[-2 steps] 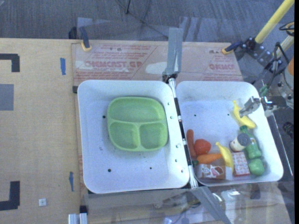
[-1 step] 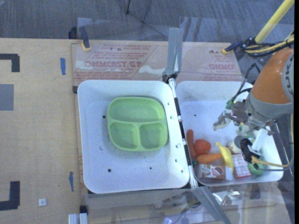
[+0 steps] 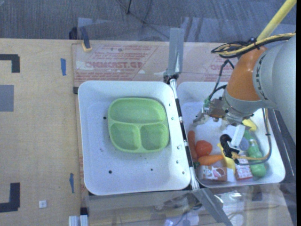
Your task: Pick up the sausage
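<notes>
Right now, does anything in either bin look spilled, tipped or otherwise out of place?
Nothing looks spilled or broken. The green divided plate lies flat in the left bin. The toy food is crowded into the right bin's near end, with the sausage against the dividing wall.

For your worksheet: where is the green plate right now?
The green plate lies in the left bin, near its middle, across the divider from the right bin where the toy food and the gripper are.

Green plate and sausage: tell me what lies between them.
The camera view shows a strip of the left bin's bare white floor, then the two bins' adjoining rims, between the green plate and the sausage.
</notes>
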{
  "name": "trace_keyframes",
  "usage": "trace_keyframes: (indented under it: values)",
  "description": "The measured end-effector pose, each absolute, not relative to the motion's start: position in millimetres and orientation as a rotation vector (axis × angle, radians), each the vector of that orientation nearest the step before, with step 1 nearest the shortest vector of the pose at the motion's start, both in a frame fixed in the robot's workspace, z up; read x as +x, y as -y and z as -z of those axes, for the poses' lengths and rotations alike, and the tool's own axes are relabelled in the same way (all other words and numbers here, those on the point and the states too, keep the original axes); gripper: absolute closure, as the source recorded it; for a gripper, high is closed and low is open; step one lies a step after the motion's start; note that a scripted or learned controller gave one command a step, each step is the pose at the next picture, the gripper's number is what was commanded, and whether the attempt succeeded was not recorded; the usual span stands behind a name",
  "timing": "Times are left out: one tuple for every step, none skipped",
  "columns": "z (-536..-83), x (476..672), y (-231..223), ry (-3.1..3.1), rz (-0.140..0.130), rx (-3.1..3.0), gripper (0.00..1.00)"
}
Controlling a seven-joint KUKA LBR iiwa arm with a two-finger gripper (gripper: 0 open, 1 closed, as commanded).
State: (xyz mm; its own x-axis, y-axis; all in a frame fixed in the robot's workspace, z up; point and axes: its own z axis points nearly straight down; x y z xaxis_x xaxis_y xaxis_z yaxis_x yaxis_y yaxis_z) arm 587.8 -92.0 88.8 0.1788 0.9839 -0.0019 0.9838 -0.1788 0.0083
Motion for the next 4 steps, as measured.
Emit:
trace_keyframes:
  values:
    - [-89.2,528.6,113.5,-1.455,-0.015,2.779,0.0]
    - [-87.8,567.9,115.8,-0.581,-0.004,3.084,0.0]
    - [-87.1,658.0,99.1,-0.363,0.001,3.12,0.0]
    - [-87.2,658.1,98.9,-0.362,0.001,3.121,0.0]
